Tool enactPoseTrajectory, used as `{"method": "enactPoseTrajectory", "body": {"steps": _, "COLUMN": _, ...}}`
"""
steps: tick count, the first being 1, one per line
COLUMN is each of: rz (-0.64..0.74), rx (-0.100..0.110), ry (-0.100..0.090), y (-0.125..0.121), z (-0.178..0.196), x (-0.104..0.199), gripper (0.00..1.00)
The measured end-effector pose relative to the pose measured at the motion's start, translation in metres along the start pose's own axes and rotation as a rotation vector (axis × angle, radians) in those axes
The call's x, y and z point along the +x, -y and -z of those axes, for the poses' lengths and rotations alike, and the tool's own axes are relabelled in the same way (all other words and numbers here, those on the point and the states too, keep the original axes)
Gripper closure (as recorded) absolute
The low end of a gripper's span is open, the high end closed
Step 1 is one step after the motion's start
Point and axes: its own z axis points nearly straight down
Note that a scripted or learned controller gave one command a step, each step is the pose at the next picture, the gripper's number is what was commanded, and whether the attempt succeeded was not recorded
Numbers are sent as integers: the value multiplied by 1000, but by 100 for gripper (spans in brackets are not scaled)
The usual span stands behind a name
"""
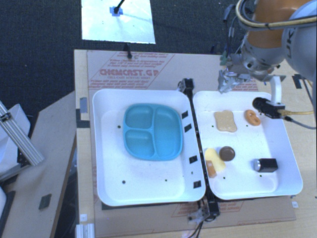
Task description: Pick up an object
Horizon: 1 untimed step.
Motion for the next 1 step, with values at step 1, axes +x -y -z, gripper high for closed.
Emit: {"method": "enactPoseTrajectory", "body": {"steps": 1, "rz": 0, "rx": 2, "ry": 0, "y": 2, "z": -13, "x": 41, "gripper": 100}}
